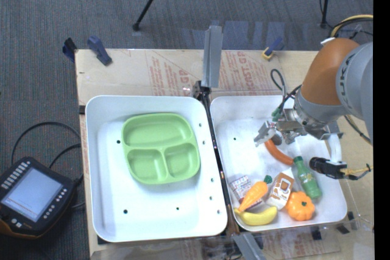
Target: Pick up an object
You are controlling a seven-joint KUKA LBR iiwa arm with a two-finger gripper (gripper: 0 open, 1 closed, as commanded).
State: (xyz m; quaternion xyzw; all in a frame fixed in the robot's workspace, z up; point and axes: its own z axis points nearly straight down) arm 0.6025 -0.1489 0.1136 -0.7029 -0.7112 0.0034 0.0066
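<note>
The arm is in from the right of the frame, and the gripper [272, 134] hangs low over the upper middle of the right bin [244, 108]. Its fingers look slightly spread around the near end of the sausage [279, 153], but from this slant I can't tell whether they're pinching it or just standing over it. The sausage lies right under and just lower right of the gripper, touching or nearly so, its long axis running from upper left to lower right.

The bottle [306, 178] sits just beyond the sausage's far end, lower right. The other pieces crowd the bin's lower edge: carrot [255, 195], banana [259, 215], pumpkin [300, 206]. The green plate [161, 148] lies alone in the left bin [103, 192].

My guess: the sausage is the target, and the grip has to close across that diagonal.
</note>
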